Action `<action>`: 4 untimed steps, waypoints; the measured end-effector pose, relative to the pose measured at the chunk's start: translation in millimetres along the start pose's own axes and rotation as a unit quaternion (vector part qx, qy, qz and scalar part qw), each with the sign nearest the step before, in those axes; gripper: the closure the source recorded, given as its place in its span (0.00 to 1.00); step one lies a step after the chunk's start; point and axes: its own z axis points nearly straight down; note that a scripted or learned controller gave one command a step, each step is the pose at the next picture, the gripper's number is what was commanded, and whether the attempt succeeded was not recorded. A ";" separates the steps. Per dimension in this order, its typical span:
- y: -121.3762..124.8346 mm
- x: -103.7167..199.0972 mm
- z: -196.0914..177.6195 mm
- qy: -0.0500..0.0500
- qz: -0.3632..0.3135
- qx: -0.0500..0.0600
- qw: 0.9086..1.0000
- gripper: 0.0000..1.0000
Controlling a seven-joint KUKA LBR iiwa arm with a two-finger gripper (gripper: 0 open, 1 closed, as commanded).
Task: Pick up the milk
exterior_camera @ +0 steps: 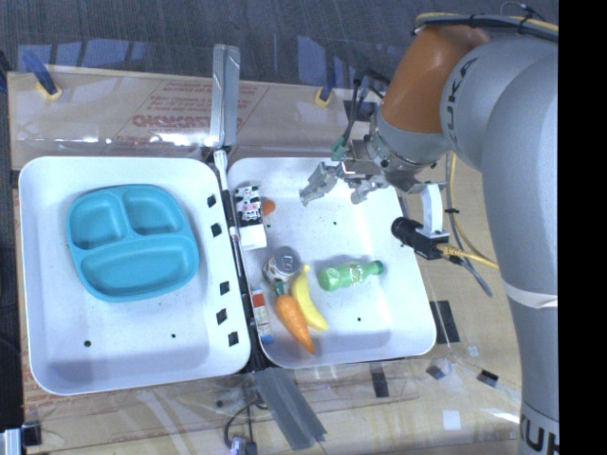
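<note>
Small milk carton [250, 214], white with black cow patches, box-shaped, lying against the left wall of the right-hand white bin [410, 282], centre of frame, a little above the middle. Long axis runs up-and-down the picture; the pale lower end may be its gabled top, hard to tell. Something small and orange-brown [268, 208] touches its right side.

Handling, as a guess: toy-sized carton, light, fairly stiff, flat faces, smooth printed skin that could slip. Best hold looks to be across the narrow width at mid-body; the bin wall on its left leaves little room for a finger there.

Below it: round silver can [282, 263], yellow banana [308, 300], orange carrot [293, 320], green plastic bottle [348, 274] lying on its side.

Two-finger gripper [334, 187] sits to the right of the carton, over bare bin floor, well apart from it. Fingers spread, nothing between them.

Left-hand white bin [47, 330] holds a blue divided plastic tray [133, 240].
</note>
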 end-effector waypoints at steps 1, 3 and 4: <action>-19.3 35.5 119.1 -0.001 -0.197 -0.001 0.980 0.00; -12.2 28.7 108.4 -0.001 -0.006 -0.001 1.000 1.00; -12.2 28.9 98.9 -0.002 -0.007 -0.001 1.000 1.00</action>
